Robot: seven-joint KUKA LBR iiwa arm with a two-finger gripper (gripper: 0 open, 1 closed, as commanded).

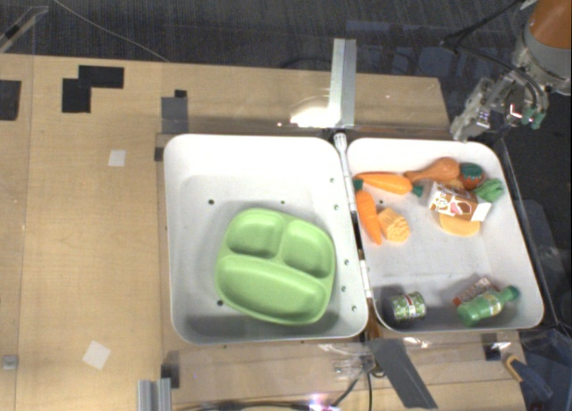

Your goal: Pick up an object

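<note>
The wooden bench point(80, 248) fills most of the frame. Two white bins sit on it: the left bin point(192, 177) mid-frame, the right bin point(509, 248) touching it, apparently joined along one edge.

Matt green plastic tray point(275, 265), smooth white bins point(183, 222), wooden bench point(80, 239)

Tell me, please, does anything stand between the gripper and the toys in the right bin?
Nothing visible does. The gripper hangs outside the right bin, past its far right corner. The nearest toys, the chicken leg and the small carton, lie uncovered by the far wall, with open space above them.
</note>
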